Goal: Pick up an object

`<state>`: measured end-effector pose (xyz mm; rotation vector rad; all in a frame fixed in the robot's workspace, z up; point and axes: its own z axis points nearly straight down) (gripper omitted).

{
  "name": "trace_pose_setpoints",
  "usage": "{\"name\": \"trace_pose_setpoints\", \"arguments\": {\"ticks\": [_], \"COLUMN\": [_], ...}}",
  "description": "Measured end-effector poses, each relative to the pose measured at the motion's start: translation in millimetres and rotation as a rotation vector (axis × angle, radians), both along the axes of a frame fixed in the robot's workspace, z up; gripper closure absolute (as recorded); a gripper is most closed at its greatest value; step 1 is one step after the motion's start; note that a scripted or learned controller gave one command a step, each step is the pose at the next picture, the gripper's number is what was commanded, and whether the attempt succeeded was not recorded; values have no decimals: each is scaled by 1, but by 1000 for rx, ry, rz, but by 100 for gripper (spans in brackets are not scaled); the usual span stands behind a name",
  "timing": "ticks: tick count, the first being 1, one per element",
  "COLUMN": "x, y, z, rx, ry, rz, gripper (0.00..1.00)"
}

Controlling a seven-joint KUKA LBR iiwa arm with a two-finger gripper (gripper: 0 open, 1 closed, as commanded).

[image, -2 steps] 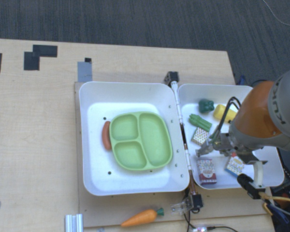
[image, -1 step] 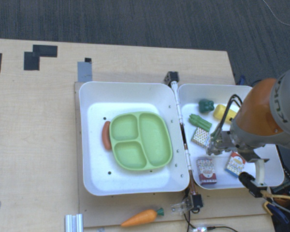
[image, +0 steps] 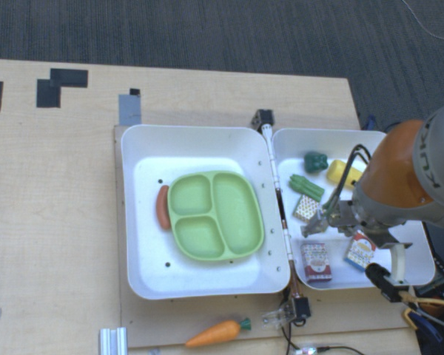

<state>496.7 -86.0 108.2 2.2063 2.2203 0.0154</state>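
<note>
My arm [image: 418, 172] is the biggest thing here, grey w/ the orange band, reaching in over the right bin [image: 422, 268]. My gripper [image: 324, 222] sits low over that bin's left-centre; can't tell if it's released or clenched, the wrist blocks it, and I see nothing clearly held.

Bench [image: 52, 198] is light wood, spreading well off to the left of my gripper. Left bin [image: 133, 220] lies just across the divider from my gripper, w/ the green 3-compartment tray [image: 216, 215] in its middle. A reddish sausage [image: 163, 207] lies touching or just beside the tray's far-left edge, well apart from my gripper.

Task things, all in the right bin w/ my gripper:
- red-and-white packet [image: 317, 262], just below my gripper, flat on the bin floor.
- blue-and-white packet [image: 360, 251], below-right of my gripper, partly under my wrist.
- yellow piece [image: 342, 171], above-right, partly hidden by my arm.
- light green piece [image: 306, 186], right above my gripper, lying aslant.
- dark green piece [image: 315, 161], farther up, near the bin's top edge.
- small checkered packet [image: 305, 208], just left of my gripper; touching or not, can't tell.

Outside the bins, a toy carrot [image: 218, 333] lies on the bench, below-left of my gripper, well apart.
</note>
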Motion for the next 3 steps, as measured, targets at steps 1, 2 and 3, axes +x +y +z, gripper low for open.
{"name": "trace_pose_setpoints", "arguments": {"ticks": [1, 2, 3], "x": [1, 1, -8], "y": [1, 1, 2], "z": [10, 10, -22], "rx": [0, 0, 1], "ry": [-4, -4, 8], "rz": [3, 3, -5], "gripper": [100, 0, 0]}}
